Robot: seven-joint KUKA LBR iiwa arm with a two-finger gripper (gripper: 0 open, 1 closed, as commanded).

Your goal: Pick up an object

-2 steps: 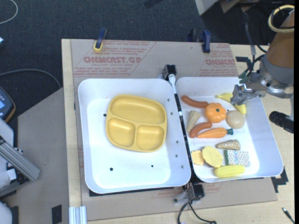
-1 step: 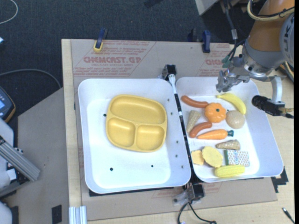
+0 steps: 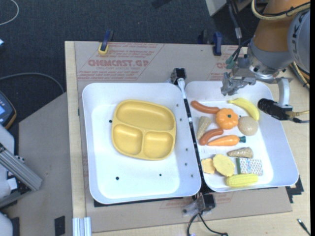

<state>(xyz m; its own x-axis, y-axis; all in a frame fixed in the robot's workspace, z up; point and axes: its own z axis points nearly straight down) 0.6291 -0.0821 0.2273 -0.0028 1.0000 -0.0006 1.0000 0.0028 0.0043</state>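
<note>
The right bin (image 3: 285,146) holds a heap of toy food: a red sausage (image 3: 204,107), an orange pumpkin (image 3: 227,118), a yellow banana (image 3: 246,107), a tan potato (image 3: 248,126), a carrot (image 3: 224,141) and a corn cob (image 3: 241,180) near the front. My gripper (image 3: 230,88) hangs over the far edge of this bin, just behind the sausage and left of the banana. It appears raised above the food. Nothing shows in it.
A yellow three-compartment plate (image 3: 144,129) lies in the left bin (image 3: 96,146). In the right bin there are also a second sausage (image 3: 210,134), a pale wedge (image 3: 203,126), yellow slices (image 3: 224,165) and a patterned packet (image 3: 251,167). A black cable fitting (image 3: 273,108) juts over the bin's right side.
</note>
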